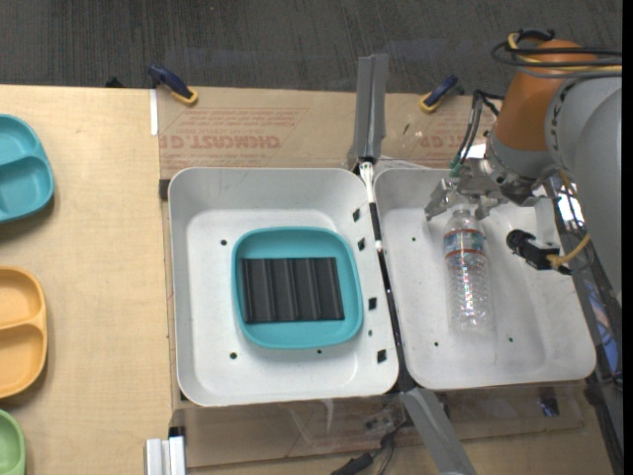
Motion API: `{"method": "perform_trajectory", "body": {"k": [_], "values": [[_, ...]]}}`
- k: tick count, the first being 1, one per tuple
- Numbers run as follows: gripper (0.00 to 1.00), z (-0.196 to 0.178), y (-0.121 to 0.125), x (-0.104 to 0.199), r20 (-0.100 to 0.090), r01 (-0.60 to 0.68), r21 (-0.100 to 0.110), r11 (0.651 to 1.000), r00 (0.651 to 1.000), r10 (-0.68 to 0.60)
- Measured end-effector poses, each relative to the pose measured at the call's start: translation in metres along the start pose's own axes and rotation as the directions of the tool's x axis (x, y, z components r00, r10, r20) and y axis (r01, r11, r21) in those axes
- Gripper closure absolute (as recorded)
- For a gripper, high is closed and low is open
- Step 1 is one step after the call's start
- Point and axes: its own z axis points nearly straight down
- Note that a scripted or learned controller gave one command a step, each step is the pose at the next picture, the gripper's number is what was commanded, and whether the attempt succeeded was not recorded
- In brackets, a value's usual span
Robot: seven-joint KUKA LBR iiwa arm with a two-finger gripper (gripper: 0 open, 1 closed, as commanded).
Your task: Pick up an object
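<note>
Grey arm with orange wrist band reaching in from the right, wrist bent downward, pincer [461, 202] lowered, tips pointing left.

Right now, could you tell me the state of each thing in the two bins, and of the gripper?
Plastic bottle: lying on its side in the right bin, cap end toward the gripper.
Teal tray: flat and upright in the left bin, dark ribbed insert inside.
Gripper: low over the bottle's cap end; whether it grasps the bottle cannot be told.
</note>
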Motion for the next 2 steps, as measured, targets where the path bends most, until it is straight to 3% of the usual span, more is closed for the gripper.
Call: {"method": "perform_trajectory", "body": {"k": [1,2], "values": [[0.00,-0.021,-0.035,-0.029,-0.002,0.150,-0.002,0.989,0.989,-0.150],[0.00,-0.023,-0.046,0.017,-0.003,0.105,-0.001,0.994,0.994,-0.105]]}}
